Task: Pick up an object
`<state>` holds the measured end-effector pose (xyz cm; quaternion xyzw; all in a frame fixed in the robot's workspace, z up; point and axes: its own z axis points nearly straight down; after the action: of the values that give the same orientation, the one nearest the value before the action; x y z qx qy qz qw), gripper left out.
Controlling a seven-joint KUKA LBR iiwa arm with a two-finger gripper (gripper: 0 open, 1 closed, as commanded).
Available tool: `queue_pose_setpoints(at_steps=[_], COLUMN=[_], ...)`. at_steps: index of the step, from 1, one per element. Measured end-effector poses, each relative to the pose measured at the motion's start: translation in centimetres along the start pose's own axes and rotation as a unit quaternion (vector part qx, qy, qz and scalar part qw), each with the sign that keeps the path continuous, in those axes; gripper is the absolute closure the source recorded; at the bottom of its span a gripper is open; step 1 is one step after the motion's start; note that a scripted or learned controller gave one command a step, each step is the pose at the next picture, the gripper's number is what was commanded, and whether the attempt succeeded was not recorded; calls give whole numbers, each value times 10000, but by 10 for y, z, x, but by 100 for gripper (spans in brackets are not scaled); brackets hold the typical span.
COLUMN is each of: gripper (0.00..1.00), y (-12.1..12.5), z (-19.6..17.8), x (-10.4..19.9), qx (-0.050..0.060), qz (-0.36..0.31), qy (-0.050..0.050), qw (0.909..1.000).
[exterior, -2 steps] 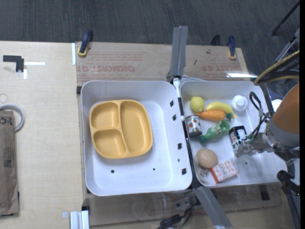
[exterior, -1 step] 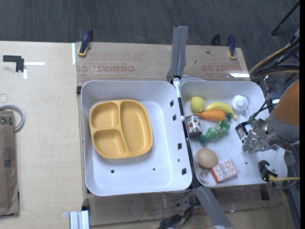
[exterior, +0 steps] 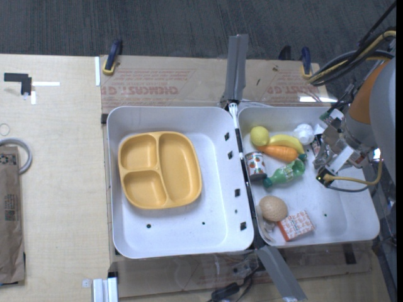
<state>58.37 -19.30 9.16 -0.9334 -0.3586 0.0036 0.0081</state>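
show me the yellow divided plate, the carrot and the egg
yellow divided plate (exterior: 160, 169), camera view, on the ridge between its compartments
carrot (exterior: 281, 151), camera view, mid-body
egg (exterior: 273, 208), camera view, top of the shell

This looks like a robot lab or workshop, not a home. A pale wooden bench (exterior: 50, 168) holds two white bins (exterior: 126, 231) side by side, set on a sheet of printed cardboard (exterior: 164, 80). Blue clamps (exterior: 113, 55) grip the far edge. On the right, a grey robot arm (exterior: 378, 99) with an orange band trails black and yellow cables (exterior: 352, 61). The floor (exterior: 189, 11) beyond is dark carpet.
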Motion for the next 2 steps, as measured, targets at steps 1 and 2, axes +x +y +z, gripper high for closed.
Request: queue_pose_setpoints(at_steps=[1, 2], gripper=[100, 100], y=[9, -2], z=[-164, -178], x=[-15, 58], qx=[-86, -78], qz=[-1909, -1612], qy=[-28, -30], qw=[9816, 9869])
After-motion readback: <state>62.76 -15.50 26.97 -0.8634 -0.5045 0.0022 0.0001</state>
